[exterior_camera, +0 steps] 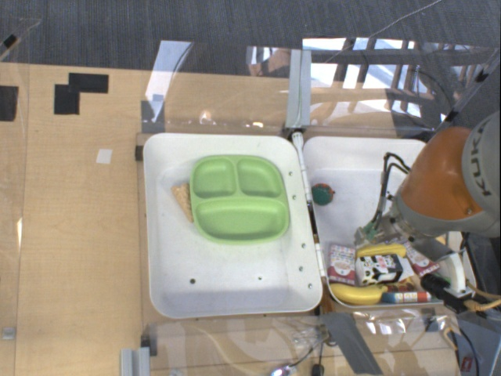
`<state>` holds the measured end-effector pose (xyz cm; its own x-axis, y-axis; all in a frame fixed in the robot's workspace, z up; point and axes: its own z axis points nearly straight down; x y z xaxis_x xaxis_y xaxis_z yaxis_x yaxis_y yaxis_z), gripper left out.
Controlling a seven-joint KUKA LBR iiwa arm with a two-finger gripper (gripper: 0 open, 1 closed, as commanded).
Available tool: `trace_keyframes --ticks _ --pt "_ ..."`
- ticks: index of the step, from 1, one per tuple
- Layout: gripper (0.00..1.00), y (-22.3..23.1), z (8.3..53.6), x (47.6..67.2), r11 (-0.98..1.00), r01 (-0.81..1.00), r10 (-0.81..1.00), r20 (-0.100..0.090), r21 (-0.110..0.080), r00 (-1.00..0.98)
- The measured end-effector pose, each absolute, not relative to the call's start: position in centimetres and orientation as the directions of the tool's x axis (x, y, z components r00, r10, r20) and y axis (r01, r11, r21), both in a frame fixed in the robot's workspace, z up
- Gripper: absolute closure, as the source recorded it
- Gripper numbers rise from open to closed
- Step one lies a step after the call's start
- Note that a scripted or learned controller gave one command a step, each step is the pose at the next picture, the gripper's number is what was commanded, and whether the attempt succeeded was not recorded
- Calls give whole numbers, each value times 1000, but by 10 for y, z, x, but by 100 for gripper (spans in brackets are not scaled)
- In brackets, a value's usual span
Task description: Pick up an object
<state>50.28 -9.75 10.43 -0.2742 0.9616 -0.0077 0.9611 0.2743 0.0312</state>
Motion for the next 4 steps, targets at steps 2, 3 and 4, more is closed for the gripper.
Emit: trace_keyframes --ticks 2,3,4 --pt "0 -102 135 493 101 995 995 -1 6 -101" --pt "0 -122 101 501 315 948 949 -19 43 -315" --pt "100 -119 111 502 316 948 949 -15 43 -316"
